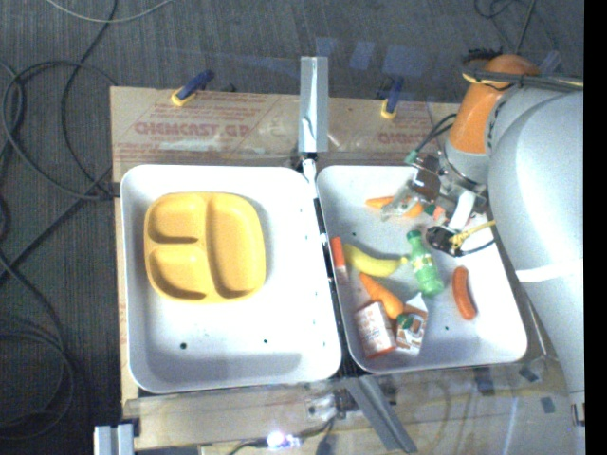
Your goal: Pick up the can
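- Sitting in the left bin (133, 349), a yellow divided plate (205, 245) lies towards its far left corner.
- Lying along the right bin's (493, 354) left wall is an orange pen (336, 254).
- The can (373, 328) lies on its side near the right bin's front edge, left of centre, touching a small carton (410, 333) on its right and a carrot (381, 293) behind it.
- A banana (373, 263) and a green bottle (424, 265) lie mid-bin.
- The gripper (414, 197) hangs over the bin's far edge, well apart from the can; whether it is parted or closed I cannot tell.
- A sausage (464, 293) lies near the right wall.
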`<state>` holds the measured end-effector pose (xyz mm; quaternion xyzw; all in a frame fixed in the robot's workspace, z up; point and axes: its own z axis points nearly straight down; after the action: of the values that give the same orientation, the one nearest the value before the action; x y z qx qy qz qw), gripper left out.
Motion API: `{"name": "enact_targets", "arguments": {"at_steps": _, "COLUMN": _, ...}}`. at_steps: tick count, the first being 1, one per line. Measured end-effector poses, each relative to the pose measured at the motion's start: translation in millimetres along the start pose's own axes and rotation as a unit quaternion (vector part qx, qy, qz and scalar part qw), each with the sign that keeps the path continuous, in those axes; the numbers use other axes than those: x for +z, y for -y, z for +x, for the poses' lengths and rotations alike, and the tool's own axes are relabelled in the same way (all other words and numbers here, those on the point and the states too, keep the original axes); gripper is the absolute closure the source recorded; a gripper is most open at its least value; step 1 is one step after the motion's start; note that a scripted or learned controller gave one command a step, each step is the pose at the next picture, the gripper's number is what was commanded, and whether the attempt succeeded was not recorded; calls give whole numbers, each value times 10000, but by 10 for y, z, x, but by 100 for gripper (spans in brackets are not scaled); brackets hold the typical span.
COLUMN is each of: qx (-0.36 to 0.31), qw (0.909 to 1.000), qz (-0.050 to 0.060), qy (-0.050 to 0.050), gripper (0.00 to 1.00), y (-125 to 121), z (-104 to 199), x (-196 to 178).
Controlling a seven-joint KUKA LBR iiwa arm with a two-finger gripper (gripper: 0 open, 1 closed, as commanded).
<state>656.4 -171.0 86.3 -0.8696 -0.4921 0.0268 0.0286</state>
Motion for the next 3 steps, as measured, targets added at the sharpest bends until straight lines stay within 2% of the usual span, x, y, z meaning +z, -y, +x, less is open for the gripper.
{"name": "enact_targets", "arguments": {"at_steps": 1, "qx": 2127, "qw": 9762, "qz": -372, "qy": -190, "gripper": 0, "y": 1084, "z": 38, "x": 49}}
{"name": "enact_targets", "arguments": {"at_steps": 2, "qx": 2862, "qw": 9578, "qz": -223, "qy": -155, "gripper": 0, "y": 278, "z": -85, "x": -17}}
{"name": "enact_targets", "arguments": {"at_steps": 3, "qx": 3065, "qw": 9513, "qz": -309, "qy": -59, "gripper": 0, "y": 243, "z": 185, "x": -44}}
